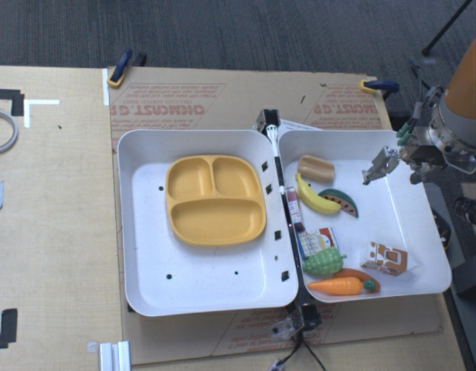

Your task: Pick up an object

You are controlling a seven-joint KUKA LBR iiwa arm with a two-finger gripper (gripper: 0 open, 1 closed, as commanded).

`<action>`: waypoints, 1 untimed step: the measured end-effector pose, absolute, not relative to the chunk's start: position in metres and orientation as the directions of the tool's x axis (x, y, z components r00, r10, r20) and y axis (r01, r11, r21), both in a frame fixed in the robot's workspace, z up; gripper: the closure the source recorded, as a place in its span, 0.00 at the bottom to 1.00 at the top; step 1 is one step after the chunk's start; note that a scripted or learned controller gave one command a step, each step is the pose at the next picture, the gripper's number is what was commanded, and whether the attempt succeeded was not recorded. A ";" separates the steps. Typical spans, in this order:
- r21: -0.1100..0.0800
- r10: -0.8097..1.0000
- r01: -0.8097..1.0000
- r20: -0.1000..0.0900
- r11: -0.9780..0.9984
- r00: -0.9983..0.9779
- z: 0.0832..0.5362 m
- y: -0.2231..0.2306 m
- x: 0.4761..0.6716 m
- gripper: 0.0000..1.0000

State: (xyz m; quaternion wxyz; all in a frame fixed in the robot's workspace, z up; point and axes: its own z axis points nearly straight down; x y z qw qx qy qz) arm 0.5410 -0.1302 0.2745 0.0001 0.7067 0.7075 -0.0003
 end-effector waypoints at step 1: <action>0.000 0.937 0.937 0.000 0.349 -0.349 0.161 -0.111 0.478 0.00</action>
